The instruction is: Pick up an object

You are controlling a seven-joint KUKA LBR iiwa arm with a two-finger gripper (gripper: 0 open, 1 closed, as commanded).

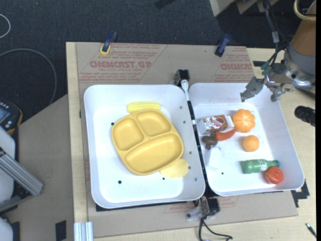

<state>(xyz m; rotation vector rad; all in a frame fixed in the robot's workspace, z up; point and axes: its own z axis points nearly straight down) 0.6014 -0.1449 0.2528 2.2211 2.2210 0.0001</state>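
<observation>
The end effector (262, 88) hovers over the right bin's (286, 129) far edge, fingers spread wide and holding nothing. Just below it in that bin sits an orange (244, 120), beside a brown packet (215, 123). A yellow divided tray (146, 141) occupies the left bin (95, 134).

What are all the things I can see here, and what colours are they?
Bins: 2, white, side by side on the bench.
Tray: 1, yellow, three sections, left bin.
Corn: 1, yellow, behind the tray.
Yellow piece: 1, pale yellow, at the tray's front corner.
Packet: 1, brown and white, right bin.
Oranges: 2, orange, right bin, one large, one small.
Bottle: 1, green, lying down, right bin.
Tomato: 1, red, beside the bottle.
Clamps: 2, blue, on the board's far edge.
Gripper: 1, grey, open, above the right bin's far edge.
</observation>
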